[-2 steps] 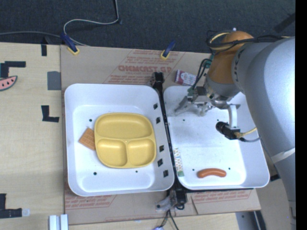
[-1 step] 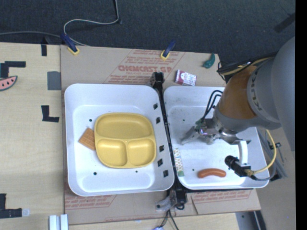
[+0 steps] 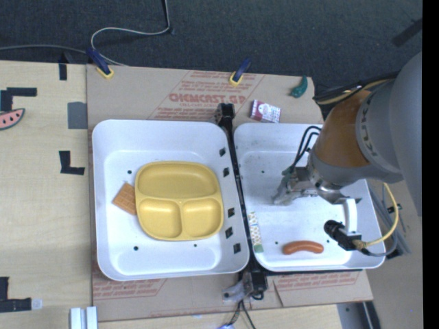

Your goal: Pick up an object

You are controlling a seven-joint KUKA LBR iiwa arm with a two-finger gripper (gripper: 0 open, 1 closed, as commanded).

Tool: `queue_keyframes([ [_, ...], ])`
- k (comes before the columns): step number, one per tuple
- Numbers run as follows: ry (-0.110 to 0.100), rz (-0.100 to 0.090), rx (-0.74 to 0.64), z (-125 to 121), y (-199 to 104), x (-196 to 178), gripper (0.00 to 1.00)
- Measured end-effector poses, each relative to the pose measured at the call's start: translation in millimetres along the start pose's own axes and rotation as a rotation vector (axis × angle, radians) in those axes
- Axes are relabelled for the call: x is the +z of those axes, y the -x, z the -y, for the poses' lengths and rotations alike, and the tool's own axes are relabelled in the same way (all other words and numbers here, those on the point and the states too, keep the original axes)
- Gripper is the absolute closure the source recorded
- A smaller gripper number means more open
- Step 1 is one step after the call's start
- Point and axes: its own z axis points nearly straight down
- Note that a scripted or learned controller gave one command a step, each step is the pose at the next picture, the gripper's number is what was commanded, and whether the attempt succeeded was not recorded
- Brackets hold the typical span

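Tool [image 3: 285, 190] above crosswise sausage [image 3: 302, 248]

I see brown cardboard [image 3: 206, 98] under both bins, printed in red lettering; two yellow-and-blue clamps [image 3: 102, 65] pin its far edge, well apart; a small red-and-white packet [image 3: 264, 111] lies on it just beyond the right bin; a teal bit [image 3: 299, 86] sits near the corner; a black cable [image 3: 164, 5] trails across dark carpet.
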Motion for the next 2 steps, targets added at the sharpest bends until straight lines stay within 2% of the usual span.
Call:
queue_keyframes([
  [2, -0.001, -0.001, -0.001, -0.3, -1.0, -18.3, 1.00],
])
